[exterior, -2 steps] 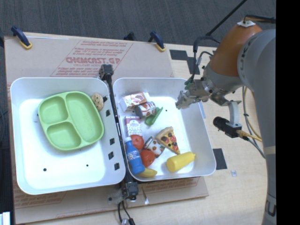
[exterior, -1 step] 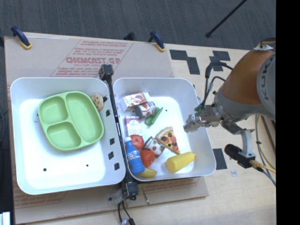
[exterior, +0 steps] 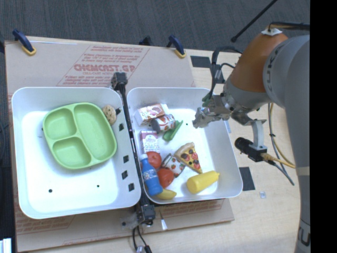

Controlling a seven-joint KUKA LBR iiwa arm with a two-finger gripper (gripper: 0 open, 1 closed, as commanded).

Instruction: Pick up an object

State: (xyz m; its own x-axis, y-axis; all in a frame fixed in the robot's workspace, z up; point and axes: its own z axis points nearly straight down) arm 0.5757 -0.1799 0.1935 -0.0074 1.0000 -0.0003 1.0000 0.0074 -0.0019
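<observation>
The tool (exterior: 204, 117) is hovering over the right bin's (exterior: 224, 165) upper right part; whether it is wide or narrow I cannot tell. Toys are lying left and below: a pizza slice (exterior: 188, 157) and a yellow piece (exterior: 202, 181), perhaps corn.

So the floor (exterior: 131, 7) up top is a dark grey carpet with a fine ribbed texture. The bench (exterior: 263, 199) is light wood, showing mostly on the right side, with a few black tape squares (exterior: 246, 178) stuck on it. A big sheet of cardboard (exterior: 105, 62) with red print covers most of it, held at the far edge by blue-and-yellow clamps (exterior: 23, 42). Lighting's even, no harsh shadows.
</observation>
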